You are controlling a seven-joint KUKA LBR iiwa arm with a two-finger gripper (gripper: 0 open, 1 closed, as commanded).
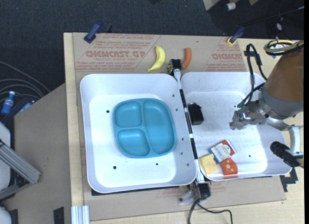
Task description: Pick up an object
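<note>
The claw (240,120) is hanging over the right bin (212,85), and I cannot tell how it is set, since it is showing as a small blur under the wrist; nothing is visibly sitting in it. The likeliest targets, a yellow block (207,164), a red piece (230,168) and a small carton (222,150), are lying below and left of it, crowded together and touching; a descent there is risking a glancing grip or pushing them against the bin's wall.

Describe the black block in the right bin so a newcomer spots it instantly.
Start at the right shallow white bin. Follow its left wall, by the divider between the bins, to the small black rectangular block. It lies alone and dark; the yellow, red and white items cluster at the front edge.
</note>
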